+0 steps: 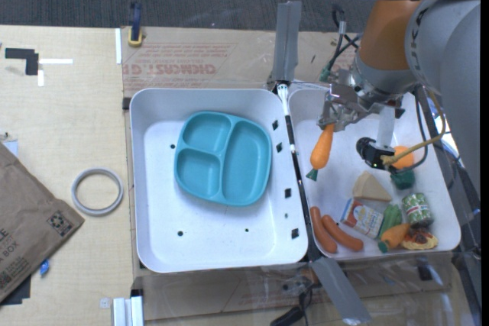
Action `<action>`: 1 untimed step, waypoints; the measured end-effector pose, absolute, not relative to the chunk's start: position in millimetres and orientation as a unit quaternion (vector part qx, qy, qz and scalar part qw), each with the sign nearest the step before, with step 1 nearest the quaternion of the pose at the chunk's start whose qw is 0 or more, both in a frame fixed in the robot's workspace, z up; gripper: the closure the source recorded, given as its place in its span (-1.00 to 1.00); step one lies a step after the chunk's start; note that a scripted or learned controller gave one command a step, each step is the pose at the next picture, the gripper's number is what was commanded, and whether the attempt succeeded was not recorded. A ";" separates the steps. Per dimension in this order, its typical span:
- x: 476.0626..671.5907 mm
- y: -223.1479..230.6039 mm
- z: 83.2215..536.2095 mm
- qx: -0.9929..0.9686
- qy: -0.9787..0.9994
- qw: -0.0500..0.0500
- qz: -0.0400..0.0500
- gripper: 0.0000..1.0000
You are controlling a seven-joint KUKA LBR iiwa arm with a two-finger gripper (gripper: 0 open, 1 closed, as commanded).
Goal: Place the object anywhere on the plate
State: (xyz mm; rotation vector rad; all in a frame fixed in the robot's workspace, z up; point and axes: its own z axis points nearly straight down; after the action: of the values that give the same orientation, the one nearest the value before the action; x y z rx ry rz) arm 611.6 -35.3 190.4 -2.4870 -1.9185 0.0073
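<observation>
The toy carrot (pixel 322 150) hangs from the pincer (pixel 331 124) above the right bin (pixel 445 187), close to that bin's left wall and toward its far end. It tilts, its orange body running down and left to a small green tip, and it looks lifted off the bin floor rather than resting on it. The pincer's fingers are closed on the carrot's upper end, so the grip is near one tip and the long body dangles below.

The step in hand, as I judge it, is the carry across to the turquoise divided plate (pixel 224 158), which lies in the left bin (pixel 152 187), roughly at its middle and a little toward the far side. To do this well, the arm should keep the carrot high enough for its green tip to pass over the two rims where the bins meet, then travel left until the carrot is over the plate's large right compartment, the nearest target. Since the hold is at the end, a quick swing could let the carrot pivot or slip, so a steady move suits. Lower until the tip is just above the plate before releasing, so it does not bounce or roll off onto the bin floor.

The other toy foods lie toward the near right of the right bin, away from the path.
</observation>
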 end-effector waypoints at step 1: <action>572.0 -70.1 190.7 -0.827 -0.562 0.001 0.002 1.00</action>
State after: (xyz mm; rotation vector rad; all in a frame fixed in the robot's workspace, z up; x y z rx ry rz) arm 572.0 -70.1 190.7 -2.5955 -1.7658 0.0062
